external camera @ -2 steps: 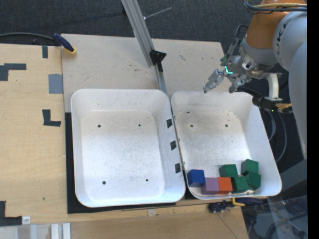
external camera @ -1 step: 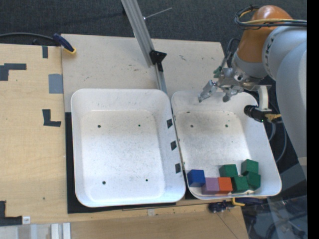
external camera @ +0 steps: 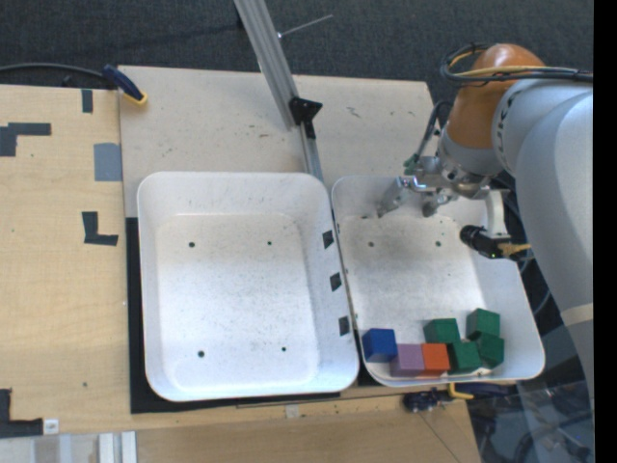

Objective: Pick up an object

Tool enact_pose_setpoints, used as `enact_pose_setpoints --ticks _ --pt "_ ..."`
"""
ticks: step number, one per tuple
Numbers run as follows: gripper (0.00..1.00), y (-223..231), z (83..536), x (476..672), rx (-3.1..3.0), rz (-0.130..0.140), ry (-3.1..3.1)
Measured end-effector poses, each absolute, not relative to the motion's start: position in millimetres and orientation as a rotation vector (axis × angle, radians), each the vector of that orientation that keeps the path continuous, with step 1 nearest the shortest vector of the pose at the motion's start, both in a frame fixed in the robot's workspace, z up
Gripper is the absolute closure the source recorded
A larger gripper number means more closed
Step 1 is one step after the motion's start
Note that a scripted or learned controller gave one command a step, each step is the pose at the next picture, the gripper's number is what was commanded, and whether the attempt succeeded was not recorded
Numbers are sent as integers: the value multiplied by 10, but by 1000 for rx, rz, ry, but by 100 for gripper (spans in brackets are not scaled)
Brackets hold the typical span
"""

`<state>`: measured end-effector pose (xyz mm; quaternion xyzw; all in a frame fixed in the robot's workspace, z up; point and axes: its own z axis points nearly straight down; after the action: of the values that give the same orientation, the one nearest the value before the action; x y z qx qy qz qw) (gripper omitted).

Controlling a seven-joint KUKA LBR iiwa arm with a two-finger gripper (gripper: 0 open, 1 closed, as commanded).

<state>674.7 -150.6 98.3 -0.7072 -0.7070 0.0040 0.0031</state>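
A cluster of small blocks is seen packed along the near rim of the right bin (external camera: 501,287), at the front of the tabletop (external camera: 58,287). A blue cube (external camera: 379,343) is set at the left end, close to the wall shared with the left bin (external camera: 231,186); a purple block (external camera: 411,357) and an orange block (external camera: 436,357) are pressed side by side next to it, and several green blocks (external camera: 472,340) are heaped toward the rounded right corner. The blocks are matte, hard-edged and plain; no lettering can be read on them.

Beyond the cluster, the right bin's speckled white floor is left open up to its far wall. The left bin, a shallow white tray with rounded corners and a scuffed floor marked by a few dark dots, is seen just beside it, their rims touching.

The tool (external camera: 416,199) is held over the far end of the right bin, well apart from the blocks, below the arm's orange band (external camera: 487,90). Its fingers are seen spread apart, with nothing between them.

Farther back, a slanted metal rail (external camera: 270,51) is seen crossing the pale, scratched wooden tabletop.
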Motion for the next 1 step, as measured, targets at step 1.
enact_pose_setpoints --ticks 1 --pt "0 -1511 934 6738 -2218 12 -2218"
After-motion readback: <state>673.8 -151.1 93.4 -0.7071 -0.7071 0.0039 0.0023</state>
